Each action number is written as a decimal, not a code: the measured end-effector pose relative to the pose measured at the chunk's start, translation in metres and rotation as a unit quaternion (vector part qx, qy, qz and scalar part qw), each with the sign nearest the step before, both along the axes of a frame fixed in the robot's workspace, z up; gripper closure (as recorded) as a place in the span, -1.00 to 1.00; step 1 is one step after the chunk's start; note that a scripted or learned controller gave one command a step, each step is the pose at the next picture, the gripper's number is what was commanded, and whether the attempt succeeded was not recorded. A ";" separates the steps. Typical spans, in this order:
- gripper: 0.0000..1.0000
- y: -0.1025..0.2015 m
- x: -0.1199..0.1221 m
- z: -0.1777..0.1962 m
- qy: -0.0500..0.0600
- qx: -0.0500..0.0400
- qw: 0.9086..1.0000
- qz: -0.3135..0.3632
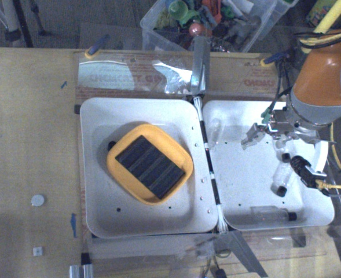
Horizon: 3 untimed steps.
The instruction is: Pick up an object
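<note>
- The bench (25,126) is tan wood; its far edge meets a clear box of toys (216,10), whose contents are too jumbled to tell apart.
- The arm (323,74), grey with an orange band, enters over the right bin's far right corner and is cut off by the picture's edge.
- The left bin (95,213) carries the yellow pad (150,164).
- The right bin (245,190) carries two clear tubes.
- The yellow pad, rounded and square-ish with a dark ribbed panel on top, lies near the left bin's middle, turned so its corners point at the bin's edges; the panel's long axis runs from far left to near right.
- The gripper (257,135) hangs over the right bin's far half; whether it is clenched or released is impossible to tell.
- One clear tube (274,215) lies along the right bin's near edge, faint against the white.
- Another tube (281,181) stands slantwise near the right edge, partly hidden by the arm's cabling.
</note>
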<state>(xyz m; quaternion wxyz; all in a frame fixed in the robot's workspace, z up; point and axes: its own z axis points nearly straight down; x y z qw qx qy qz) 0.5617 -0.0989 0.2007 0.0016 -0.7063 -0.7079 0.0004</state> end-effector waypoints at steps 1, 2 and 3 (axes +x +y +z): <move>-1.00 0.009 0.025 0.059 -0.004 -0.002 0.993 0.119; -1.00 0.077 0.098 -0.013 -0.004 -0.001 0.988 0.152; -1.00 0.067 0.011 -0.016 -0.002 0.000 0.975 0.224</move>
